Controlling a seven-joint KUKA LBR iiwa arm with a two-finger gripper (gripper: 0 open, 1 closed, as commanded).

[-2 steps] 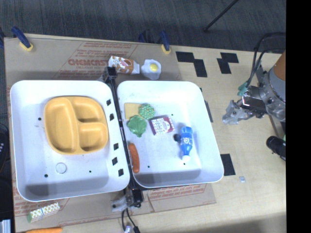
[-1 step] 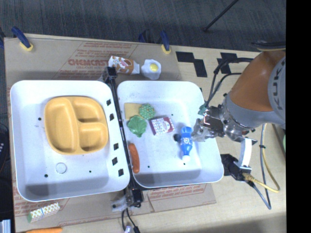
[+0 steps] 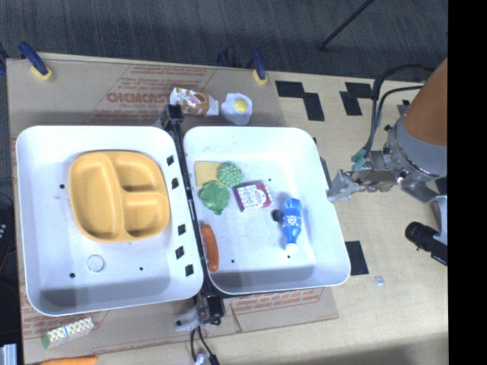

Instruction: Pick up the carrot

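Note:
The carrot [image 3: 210, 247] is a short orange stick lying lengthwise against the left wall of the right bin [image 3: 262, 138], near its front corner. My gripper [image 3: 341, 188] hangs just outside that bin's right rim, over the bench, well to the right of the carrot and slightly farther back. Nothing shows in the gripper. The grey arm [image 3: 415, 158] with its orange band comes in from the right edge.
In the right bin lie a blue bottle [image 3: 291, 220], a maroon packet [image 3: 253, 196], two green leafy pieces [image 3: 215, 196] and a yellow slab [image 3: 203, 171]. The left bin [image 3: 38, 158] holds a yellow divided plate [image 3: 122, 195]. A small carton [image 3: 190, 101] and an egg-like toy [image 3: 238, 107] sit behind the bins.

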